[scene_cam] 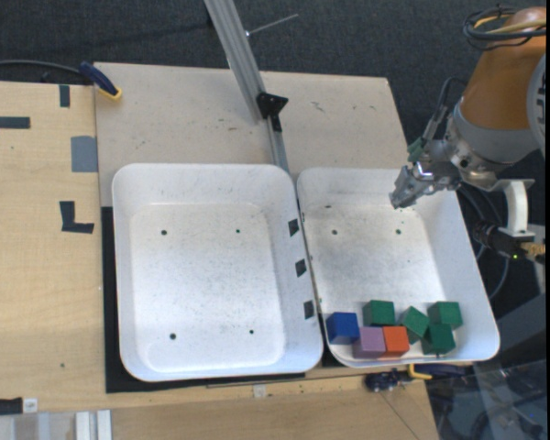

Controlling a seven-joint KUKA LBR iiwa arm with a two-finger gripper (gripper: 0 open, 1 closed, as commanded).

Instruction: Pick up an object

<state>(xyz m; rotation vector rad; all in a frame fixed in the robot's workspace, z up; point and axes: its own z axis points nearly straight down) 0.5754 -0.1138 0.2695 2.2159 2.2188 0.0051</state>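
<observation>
My gripper (405,193) hangs over the right bin's (467,246) far end; I cannot tell how it is set.

The blocks cluster at the near edge, well apart from me. The blue block (343,326) looks light, rigid, roughly cubic with no long axis; I'd pinch its flat sides.

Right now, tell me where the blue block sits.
The blue block lies in the right bin, at its near left corner, leftmost of the cluster, with the purple block just to its right.
</observation>
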